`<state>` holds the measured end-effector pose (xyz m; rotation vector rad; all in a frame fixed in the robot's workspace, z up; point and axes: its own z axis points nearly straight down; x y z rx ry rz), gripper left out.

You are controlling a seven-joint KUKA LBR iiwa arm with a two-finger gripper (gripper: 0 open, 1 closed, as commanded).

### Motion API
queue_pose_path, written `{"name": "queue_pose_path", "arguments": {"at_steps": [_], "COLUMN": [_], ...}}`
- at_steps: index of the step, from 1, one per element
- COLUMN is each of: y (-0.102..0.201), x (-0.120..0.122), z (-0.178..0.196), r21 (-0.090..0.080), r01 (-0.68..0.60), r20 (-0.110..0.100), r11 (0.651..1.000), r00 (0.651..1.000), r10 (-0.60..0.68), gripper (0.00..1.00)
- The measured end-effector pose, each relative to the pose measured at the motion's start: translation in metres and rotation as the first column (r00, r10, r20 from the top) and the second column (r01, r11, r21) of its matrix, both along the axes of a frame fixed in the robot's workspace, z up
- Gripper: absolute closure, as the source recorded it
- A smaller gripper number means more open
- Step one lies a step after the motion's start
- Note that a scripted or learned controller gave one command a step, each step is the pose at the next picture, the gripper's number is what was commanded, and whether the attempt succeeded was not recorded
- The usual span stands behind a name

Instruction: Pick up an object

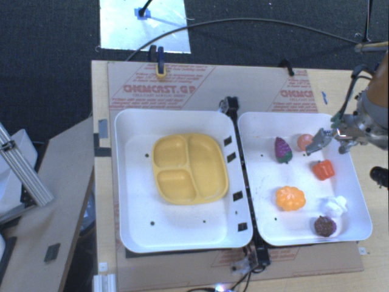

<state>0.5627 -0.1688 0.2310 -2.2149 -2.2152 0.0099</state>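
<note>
The right bin (261,181) holds several small toy foods: a purple one (282,149), a round orange-red one (304,141), a red pepper (323,169), an orange pumpkin (290,198), a white piece (335,205) and a dark maroon one (325,225). My gripper (332,145) hangs over the bin's upper right part, just right of the orange-red piece and above the red pepper. Its fingers stand apart, open, with nothing between them.
The left bin (130,181) carries a yellow three-compartment plate (187,168). A black divider with clips (238,163) runs between the bins. The arm's wrist (374,111) fills the right edge above the bench.
</note>
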Motion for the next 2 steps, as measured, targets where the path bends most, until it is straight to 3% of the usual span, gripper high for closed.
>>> {"name": "queue_pose_path", "arguments": {"at_steps": [1, 2], "y": [0.001, 0.009], "x": [0.003, 0.009], "z": [0.007, -0.048], "r21": [-0.002, -0.001], "r01": [-0.003, -0.006], "r20": [0.012, 0.009], "r11": [1.000, 1.000], "r00": [1.000, 1.000], "r10": [0.003, 0.006], "gripper": [0.00, 0.00]}}
